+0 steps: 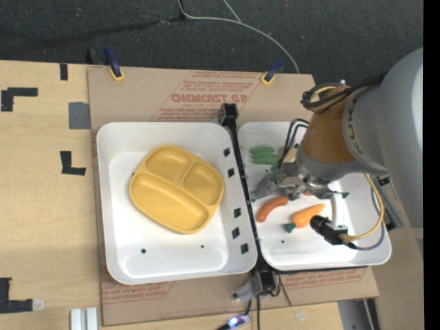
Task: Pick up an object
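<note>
One orange sausage-shaped toy point(271, 208), lying in the right bin point(371, 256) just beside the claw point(273, 186), whose opening cannot be told; likely light, smooth, slippery plastic, best pinched across its narrow middle.

Blue clamp point(113, 66) on cardboard sheet point(199, 98)

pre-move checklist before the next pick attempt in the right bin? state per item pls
1. Gripper is over the right bin: ok.
2. Candidate close by: the orange-red piece lies just below the gripper in the view, on bare bin floor: ok.
3. Neighbours apart from it: neither the toy carrot nor the green piece touches it: ok.
4. Gripper empty: cannot tell.
5. Clearance to the divider between the bins: cannot tell; the gripper sits close to it.
6. Yellow plate is in the left bin, out of the way: ok.
</note>
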Controlling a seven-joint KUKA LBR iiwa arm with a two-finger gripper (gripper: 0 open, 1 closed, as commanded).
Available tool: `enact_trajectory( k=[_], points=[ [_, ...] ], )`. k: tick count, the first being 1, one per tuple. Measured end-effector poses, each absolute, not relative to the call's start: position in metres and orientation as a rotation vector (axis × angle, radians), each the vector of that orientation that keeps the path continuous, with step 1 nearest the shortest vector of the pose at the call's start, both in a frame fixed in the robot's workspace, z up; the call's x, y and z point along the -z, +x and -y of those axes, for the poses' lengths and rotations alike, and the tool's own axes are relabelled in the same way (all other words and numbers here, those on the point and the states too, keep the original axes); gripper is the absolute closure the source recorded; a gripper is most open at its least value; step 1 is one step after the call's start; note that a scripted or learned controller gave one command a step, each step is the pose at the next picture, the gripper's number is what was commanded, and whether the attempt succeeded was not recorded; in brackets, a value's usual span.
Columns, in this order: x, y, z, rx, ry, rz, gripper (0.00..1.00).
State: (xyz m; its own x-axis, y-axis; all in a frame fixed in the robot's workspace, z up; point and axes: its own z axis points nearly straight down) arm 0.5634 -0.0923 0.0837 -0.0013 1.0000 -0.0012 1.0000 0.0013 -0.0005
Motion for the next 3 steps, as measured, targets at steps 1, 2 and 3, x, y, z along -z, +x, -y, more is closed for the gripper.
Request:
enact_trajectory(
  k=[1, 2, 3],
  points=[
    [-0.095, 0.564, 0.092, 0.001, 2.219, -2.223, 1.0],
    [-0.157, 0.564, 0.096, -0.004, 2.218, -2.22, 1.0],
    [-0.219, 0.565, 0.102, -0.005, 2.217, -2.219, 1.0]
  ],
)
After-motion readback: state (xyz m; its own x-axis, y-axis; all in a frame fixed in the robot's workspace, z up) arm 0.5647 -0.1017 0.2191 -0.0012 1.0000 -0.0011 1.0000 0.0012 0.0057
